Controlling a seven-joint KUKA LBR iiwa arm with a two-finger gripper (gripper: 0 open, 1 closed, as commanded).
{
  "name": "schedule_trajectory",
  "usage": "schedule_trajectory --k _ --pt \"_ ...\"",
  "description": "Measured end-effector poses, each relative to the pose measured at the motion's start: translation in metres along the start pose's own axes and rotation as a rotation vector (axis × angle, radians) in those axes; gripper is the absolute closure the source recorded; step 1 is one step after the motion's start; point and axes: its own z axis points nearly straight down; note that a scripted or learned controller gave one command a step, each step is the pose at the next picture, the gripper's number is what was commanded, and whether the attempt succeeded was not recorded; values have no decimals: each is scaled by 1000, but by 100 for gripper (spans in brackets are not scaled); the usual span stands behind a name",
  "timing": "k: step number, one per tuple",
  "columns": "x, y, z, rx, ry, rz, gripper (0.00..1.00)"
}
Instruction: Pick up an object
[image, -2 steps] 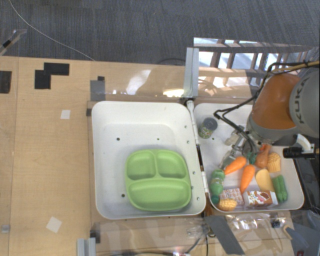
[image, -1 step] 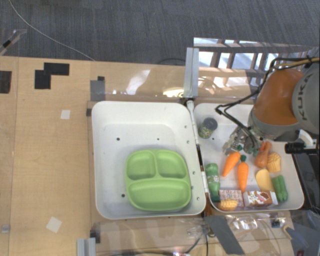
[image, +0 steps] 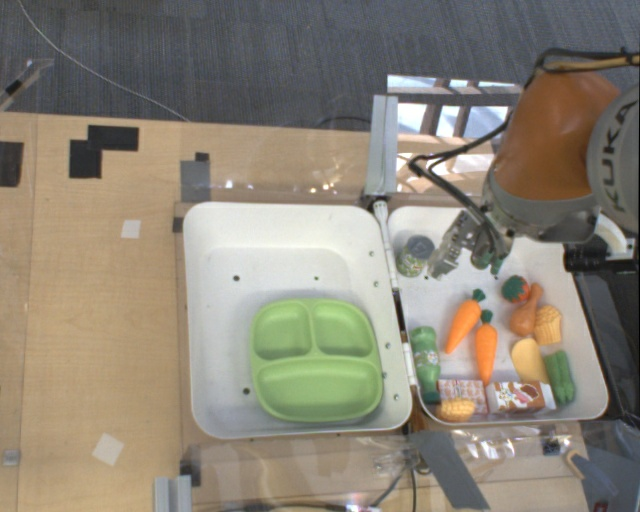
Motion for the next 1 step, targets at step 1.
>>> schedule_trajectory --k 1 --pt "-32 25 -163 3 1 -8 100"
